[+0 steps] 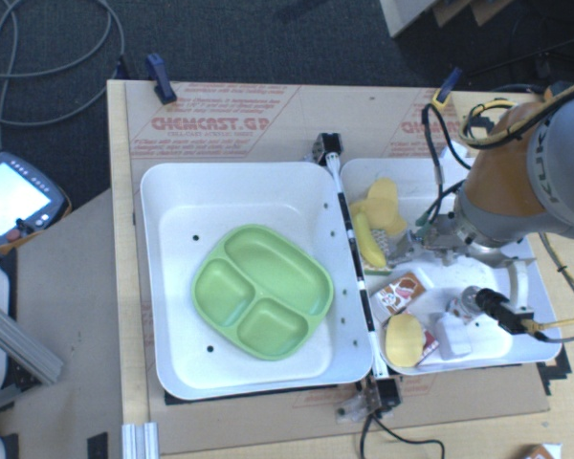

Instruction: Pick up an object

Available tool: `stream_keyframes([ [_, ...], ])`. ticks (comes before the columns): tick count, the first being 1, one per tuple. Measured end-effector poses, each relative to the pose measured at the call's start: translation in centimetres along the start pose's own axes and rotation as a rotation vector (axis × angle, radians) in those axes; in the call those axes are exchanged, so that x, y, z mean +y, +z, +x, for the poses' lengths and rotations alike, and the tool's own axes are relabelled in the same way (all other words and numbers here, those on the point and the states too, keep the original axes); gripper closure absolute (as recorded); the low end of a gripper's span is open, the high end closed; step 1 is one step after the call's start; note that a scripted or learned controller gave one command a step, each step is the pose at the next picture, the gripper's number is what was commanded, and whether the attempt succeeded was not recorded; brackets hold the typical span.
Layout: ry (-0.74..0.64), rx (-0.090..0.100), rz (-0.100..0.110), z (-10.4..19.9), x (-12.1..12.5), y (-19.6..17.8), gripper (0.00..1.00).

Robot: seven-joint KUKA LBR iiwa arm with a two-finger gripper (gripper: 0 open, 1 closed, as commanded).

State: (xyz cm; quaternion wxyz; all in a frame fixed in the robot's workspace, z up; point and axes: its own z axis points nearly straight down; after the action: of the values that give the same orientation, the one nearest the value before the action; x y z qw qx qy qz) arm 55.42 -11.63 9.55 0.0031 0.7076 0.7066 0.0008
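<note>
The right bin (531, 347) holds several small objects. A pale yellow lump (383, 202) lies at its far left, with a yellow banana-shaped piece (368, 244) just below it along the dividing wall. A red and white packet (400, 293) sits in the middle, and a round yellow object (404, 339) lies at the near left corner beside a white item (454, 338). My gripper (402, 245) reaches in from the right and hangs low, right next to the banana-shaped piece. The grey arm and its orange band (502, 170) hide the bin's right part.
The left bin (172, 189) holds a green divided plate (261, 290). A black clip (327, 145) and the bin rims run between the two bins. Cables (464, 122) loop by the arm. Blue clamps (160, 76) sit at the board's far edge.
</note>
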Motion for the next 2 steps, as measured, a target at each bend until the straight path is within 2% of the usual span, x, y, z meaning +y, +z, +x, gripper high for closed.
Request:
stream_keyframes([
  [1, -0.001, 0.003, 0.003, 0.51, -3.65, 1.01, 0.0],
  [2, -0.001, 0.003, 0.005, 0.93, -3.5, 1.09, 0.0],
])
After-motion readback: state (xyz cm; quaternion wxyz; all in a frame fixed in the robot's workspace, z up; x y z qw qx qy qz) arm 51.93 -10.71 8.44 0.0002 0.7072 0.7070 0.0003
